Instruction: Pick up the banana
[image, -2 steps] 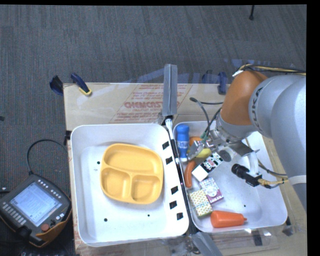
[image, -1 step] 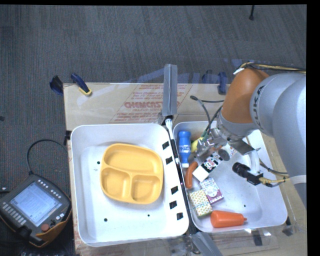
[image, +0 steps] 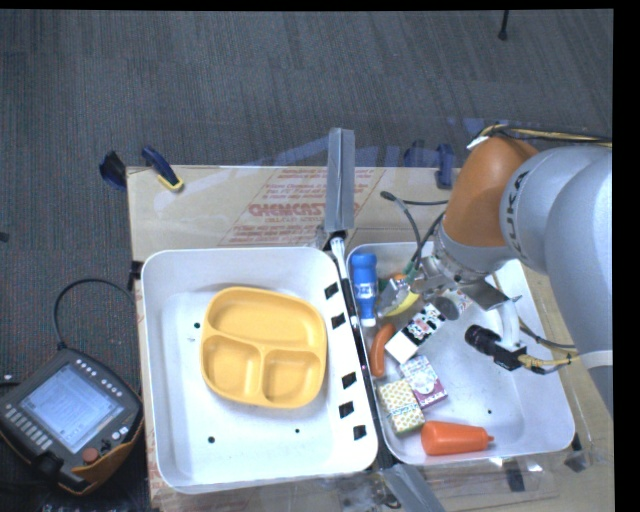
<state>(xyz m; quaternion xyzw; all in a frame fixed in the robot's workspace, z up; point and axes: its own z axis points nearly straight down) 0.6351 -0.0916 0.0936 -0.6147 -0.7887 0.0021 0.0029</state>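
Banana (image: 403, 299): one, mostly hidden under gripper (image: 418, 288), right of blue bottle (image: 363, 286).
Grip state: cannot tell.
Bins: two.
Yellow plate (image: 264, 346): one.

Even, soft overhead light, faint shadows, mild glare on white bins (image: 170, 300), slightly grainy

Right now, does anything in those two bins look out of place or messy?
Nothing looks spilled or broken. The right bin is crowded: the banana is mostly hidden beneath the gripper, wedged beside the blue bottle. The yellow tray lies flat.
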